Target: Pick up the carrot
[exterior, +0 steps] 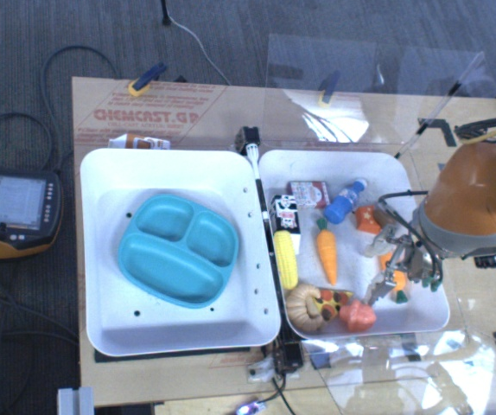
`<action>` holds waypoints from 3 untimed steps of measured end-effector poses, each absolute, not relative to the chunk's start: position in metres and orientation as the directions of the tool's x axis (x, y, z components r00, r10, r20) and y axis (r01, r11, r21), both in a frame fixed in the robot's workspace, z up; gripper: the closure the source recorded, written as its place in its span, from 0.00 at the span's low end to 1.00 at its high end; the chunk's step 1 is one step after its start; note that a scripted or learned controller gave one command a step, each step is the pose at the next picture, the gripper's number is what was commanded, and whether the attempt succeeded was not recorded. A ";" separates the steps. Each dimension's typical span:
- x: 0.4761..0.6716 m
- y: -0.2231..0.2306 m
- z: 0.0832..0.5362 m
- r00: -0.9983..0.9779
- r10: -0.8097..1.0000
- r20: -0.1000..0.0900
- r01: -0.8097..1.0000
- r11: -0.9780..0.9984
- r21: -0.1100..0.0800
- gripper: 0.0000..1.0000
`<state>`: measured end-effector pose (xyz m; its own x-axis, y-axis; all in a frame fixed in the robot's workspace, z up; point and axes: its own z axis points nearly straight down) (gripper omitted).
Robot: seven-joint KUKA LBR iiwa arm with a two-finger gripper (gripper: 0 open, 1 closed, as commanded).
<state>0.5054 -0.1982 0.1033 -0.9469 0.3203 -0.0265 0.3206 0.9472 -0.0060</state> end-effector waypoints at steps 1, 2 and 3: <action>0.507 -0.198 0.113 -0.947 0.319 -0.031 0.320 0.948 -0.008 1.00; 0.507 -0.198 0.113 -0.947 0.319 -0.030 0.319 0.948 -0.009 0.00; 0.515 -0.191 0.091 -0.858 0.514 -0.009 0.514 0.858 0.000 0.00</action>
